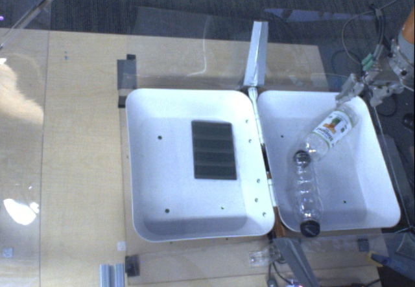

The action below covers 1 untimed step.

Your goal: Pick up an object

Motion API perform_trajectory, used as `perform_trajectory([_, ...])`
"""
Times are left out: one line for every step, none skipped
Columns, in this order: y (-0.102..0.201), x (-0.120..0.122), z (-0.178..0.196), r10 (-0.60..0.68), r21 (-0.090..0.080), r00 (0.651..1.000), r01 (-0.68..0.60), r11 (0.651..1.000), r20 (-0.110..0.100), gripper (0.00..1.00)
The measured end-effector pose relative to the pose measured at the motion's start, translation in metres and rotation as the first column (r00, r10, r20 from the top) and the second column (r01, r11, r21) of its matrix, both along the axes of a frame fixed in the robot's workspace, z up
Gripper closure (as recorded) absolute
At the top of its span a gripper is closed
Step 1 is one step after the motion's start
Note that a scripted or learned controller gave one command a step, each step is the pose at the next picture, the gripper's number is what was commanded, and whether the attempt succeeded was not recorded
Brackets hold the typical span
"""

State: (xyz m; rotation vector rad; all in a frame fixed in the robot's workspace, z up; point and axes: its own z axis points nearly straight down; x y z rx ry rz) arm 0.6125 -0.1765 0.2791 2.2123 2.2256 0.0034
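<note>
My gripper (364,90) hangs over the far right corner of the right bin (382,198), open, with nothing between its fingers. Just below and left of it lies a clear plastic bottle with an orange and green label (331,130), slanting down to the left, its base close to the fingers. A second clear bottle with a dark cap (307,198) lies along the bin's front, cap towards the near edge. A flat dark ribbed rectangular block (213,149) rests in the middle of the left bin (149,208).
A metal divider post (255,59) rises behind the seam between the bins. Cables (363,26) hang near the arm at the upper right. Wooden bench (71,149) extends to the left of the bins.
</note>
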Motion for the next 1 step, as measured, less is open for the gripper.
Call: perform_trajectory([0.0007,0.0037,-0.1119,0.093,0.000,0.996,-0.093,0.996,-0.001,0.00])
